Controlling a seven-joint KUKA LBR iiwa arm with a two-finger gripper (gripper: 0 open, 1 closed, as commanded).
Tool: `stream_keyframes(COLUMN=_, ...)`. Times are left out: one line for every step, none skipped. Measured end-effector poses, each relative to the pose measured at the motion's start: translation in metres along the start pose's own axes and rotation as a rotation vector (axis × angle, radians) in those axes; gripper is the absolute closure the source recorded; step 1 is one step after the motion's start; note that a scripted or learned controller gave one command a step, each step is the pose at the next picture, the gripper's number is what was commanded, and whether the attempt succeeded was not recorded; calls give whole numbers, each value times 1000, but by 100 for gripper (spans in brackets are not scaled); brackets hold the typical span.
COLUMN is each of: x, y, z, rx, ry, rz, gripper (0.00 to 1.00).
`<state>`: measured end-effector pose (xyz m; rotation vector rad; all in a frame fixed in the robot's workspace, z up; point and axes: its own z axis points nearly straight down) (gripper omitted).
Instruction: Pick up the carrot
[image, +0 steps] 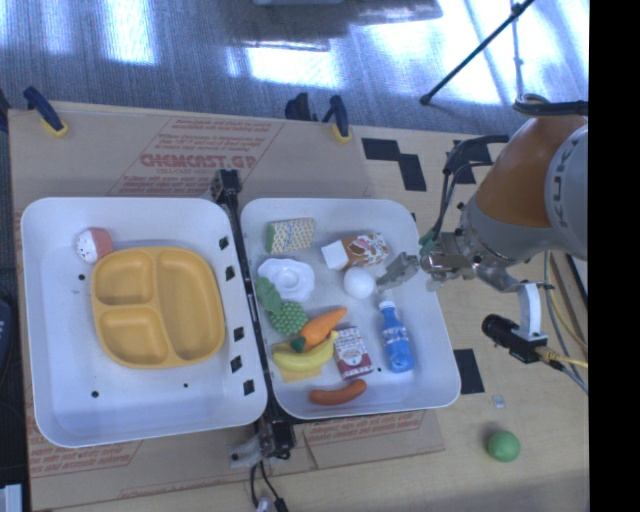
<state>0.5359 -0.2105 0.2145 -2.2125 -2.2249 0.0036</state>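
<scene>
Red print on the cardboard sheet (190, 150) under the bins reads roughly "CHEMCAST GP", with smaller lines around it too blurred to read; the packet labels are illegible.

Grey KUKA arm (545, 190) with an orange band and a small metal gripper (400, 270)

The arm's last link is a rounded shell, grey along its outer side, with a broad glossy orange band (520, 185) curving across it. Below the band sits a cluster of grey and silver metal parts at the wrist, with a small green spot on it. Thin black cables loop beside the orange shell, and yellowish cables run along the far side. A black cylindrical fitting on a white bracket (515, 338) hangs beneath the wrist.
</scene>
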Motion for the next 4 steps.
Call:
stream_keyframes(x=38, y=4, z=92, rx=2, ry=1, rz=31, gripper=0)
stream_keyframes(x=88, y=9, z=123, rx=1, ry=0, rz=57, gripper=0)
stream_keyframes(x=88, y=9, z=113, rx=3, ry=1, rz=56, gripper=100)
stream_keyframes(x=101, y=34, z=-66, rx=-3, ry=-1, rz=-33, gripper=100)
